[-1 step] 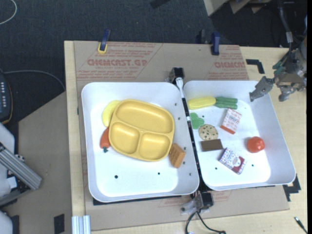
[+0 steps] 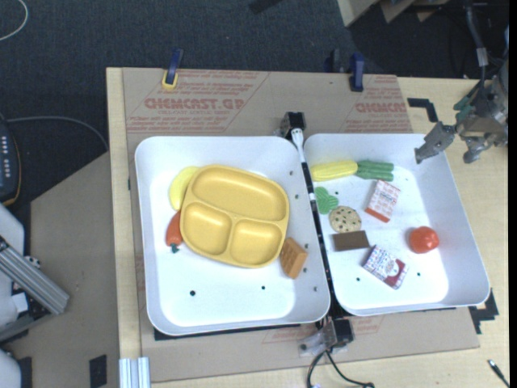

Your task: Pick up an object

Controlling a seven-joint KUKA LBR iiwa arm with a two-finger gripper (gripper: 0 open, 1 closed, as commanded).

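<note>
Nearest, right white bin (image 2: 460,241): red-white small packet (image 2: 384,266) near front edge, round red tomato (image 2: 423,238) toward right wall, brown chocolate bar (image 2: 350,241), chip cookie (image 2: 344,217), orange-white carton (image 2: 383,200), green leaf (image 2: 325,199). Further back: yellow corn cob (image 2: 334,170) beside green bean pod (image 2: 375,169). Left white bin (image 2: 153,241): yellow compartment tray (image 2: 234,215), brown bread slice (image 2: 293,258). Two-finger gripper (image 2: 452,142) hovers over right bin's far right corner, fingers apart, holding nothing.

A pale wooden worktop (image 2: 129,217) stands on dark blue-grey carpet (image 2: 97,23). Brown protective paper with red lettering (image 2: 202,99) covers its far part, held by a yellow clamp (image 2: 170,73) and a blue clamp (image 2: 356,69). Lighting is even.
</note>
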